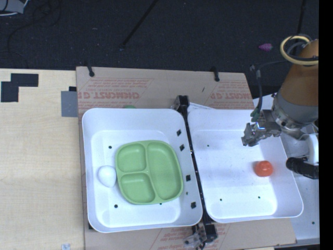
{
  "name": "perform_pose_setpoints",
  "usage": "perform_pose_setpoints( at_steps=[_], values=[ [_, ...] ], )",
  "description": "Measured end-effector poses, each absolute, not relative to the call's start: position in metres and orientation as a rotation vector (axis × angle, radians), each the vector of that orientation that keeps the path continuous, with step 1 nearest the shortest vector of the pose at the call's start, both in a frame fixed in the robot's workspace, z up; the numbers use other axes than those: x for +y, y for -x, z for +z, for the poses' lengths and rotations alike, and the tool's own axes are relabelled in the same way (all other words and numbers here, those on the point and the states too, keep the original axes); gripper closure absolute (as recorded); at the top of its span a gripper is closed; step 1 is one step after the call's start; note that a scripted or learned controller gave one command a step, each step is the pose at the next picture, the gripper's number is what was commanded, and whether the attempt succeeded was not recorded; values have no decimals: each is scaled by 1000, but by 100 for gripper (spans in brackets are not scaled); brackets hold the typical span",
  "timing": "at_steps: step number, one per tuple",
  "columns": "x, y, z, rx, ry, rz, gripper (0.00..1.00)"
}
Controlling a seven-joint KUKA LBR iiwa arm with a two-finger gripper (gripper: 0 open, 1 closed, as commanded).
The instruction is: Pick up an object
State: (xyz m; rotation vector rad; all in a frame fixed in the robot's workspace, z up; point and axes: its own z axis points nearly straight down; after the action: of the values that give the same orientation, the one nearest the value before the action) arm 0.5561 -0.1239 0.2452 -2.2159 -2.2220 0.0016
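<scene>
Gripper [252, 137] hangs over the right bin's [229, 212] upper right part, at the end of the grey arm [299, 95] with its orange band; whether it is apart or together cannot be told from this angle, and nothing shows in its grasp. Both white bins sit side by side on a cardboard sheet [156, 87] atop the bench [36, 160]. Inside the left bin [96, 124] lies a green divided plate [149, 171], with a white egg-shaped object [107, 175] touching its left edge. A small red-orange object [264, 168] rests on the right bin's floor, below and right of the gripper, apart from it.
</scene>
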Motion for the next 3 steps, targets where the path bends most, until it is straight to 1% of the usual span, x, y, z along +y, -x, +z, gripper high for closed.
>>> perform_pose_setpoints(
  at_steps=[1, 2, 3],
  values=[
    [-75, -551, 250, -2223, 2214, 1, 100],
    [-30, -546, 236, -2221, 2215, 4, 100],
    [31, -544, 239, -2225, 2212, 1, 100]
  ],
)
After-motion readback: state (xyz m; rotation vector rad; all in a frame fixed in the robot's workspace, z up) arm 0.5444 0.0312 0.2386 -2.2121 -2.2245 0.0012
